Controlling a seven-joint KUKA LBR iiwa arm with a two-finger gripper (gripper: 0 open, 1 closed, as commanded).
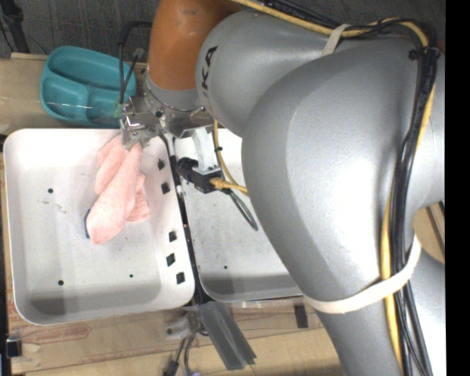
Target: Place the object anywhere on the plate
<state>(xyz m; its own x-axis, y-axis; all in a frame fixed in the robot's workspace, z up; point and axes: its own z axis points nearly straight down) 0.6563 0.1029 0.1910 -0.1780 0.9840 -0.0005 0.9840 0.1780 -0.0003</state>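
In the camera view we see a wooden tabletop (pixel 102 331) carrying two shallow white bins, with dark carpet beyond its far edge. Taking the left bin (pixel 31 210) as our landmark, the right bin (pixel 243 284) touches its right wall, largely hidden under the grey arm (pixel 329 155). A teal plate (pixel 82 84) sits just beyond the left bin's far rim. A pink cloth (pixel 117 190) lies inside the left bin toward its far right corner, partly covering something blue. The tool (pixel 135 128) hangs at the cloth's upper end, touching it; we cannot tell whether it is clenched or released. Black letters "KA" are readable beside the arm's orange band.
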